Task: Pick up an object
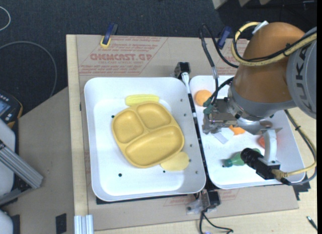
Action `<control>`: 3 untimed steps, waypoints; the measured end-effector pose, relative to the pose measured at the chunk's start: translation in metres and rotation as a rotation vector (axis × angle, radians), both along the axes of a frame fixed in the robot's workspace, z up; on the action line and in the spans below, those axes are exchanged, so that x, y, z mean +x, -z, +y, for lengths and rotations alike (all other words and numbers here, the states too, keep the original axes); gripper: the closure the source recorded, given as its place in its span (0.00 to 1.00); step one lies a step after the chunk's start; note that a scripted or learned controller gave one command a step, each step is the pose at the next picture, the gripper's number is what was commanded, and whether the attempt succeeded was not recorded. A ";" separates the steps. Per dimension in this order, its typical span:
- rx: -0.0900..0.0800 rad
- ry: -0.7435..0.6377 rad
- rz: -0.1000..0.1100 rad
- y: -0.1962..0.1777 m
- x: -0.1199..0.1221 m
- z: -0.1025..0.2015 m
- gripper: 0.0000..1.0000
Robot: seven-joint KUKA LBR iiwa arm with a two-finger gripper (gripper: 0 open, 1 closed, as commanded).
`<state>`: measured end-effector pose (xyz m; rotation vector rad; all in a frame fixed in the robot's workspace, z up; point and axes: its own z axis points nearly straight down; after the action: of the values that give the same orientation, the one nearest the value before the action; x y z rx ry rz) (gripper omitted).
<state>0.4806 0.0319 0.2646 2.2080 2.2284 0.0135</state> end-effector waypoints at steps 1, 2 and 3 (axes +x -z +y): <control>-0.001 0.003 0.001 -0.072 -0.001 0.038 1.00; 0.001 0.000 0.001 -0.135 0.003 0.112 1.00; -0.005 0.005 0.019 -0.062 -0.003 0.148 1.00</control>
<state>0.4777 0.1800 0.3270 2.2207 2.2299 -0.0126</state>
